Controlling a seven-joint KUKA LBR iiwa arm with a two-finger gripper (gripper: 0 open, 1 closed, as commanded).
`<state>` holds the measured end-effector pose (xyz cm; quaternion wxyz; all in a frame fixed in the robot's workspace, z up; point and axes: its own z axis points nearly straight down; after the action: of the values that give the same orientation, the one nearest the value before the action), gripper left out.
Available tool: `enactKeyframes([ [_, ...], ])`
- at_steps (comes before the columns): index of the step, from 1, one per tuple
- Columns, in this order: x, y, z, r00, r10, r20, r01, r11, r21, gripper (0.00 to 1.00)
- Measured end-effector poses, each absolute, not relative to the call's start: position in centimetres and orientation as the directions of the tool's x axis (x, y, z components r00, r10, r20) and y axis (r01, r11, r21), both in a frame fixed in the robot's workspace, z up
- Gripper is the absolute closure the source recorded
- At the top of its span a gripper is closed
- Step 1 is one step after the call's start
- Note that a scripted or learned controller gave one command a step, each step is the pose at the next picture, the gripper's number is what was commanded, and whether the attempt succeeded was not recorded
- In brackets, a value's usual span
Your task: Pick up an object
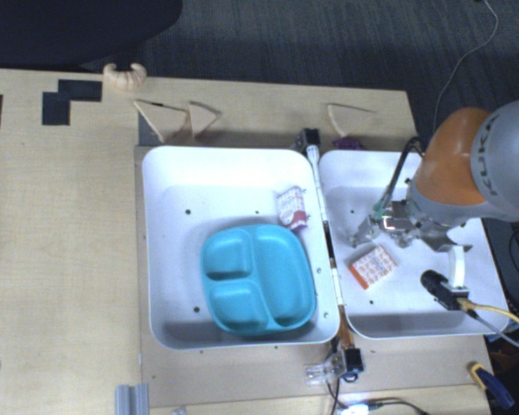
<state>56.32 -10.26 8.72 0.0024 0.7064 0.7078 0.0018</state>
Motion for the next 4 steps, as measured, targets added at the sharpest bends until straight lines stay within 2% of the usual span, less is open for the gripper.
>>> enactKeyframes([
  [1, 56.6, -10.2, 9.9, -0.003, 1.000, -0.001, 1.000, 0.003, 0.014, 1.00],
  [2, 59.7, -15.5, 9.4, -0.001, 1.000, -0.001, 1.000, 0.001, 0.004, 1.00],
  [3, 52.4, -18.6, 12.9, -0.001, 1.000, -0.001, 1.000, 0.001, 0.003, 1.00],
  [4, 52.4, -18.5, 12.9, -0.002, 1.000, 0.000, 1.000, 0.002, 0.003, 0.00],
])
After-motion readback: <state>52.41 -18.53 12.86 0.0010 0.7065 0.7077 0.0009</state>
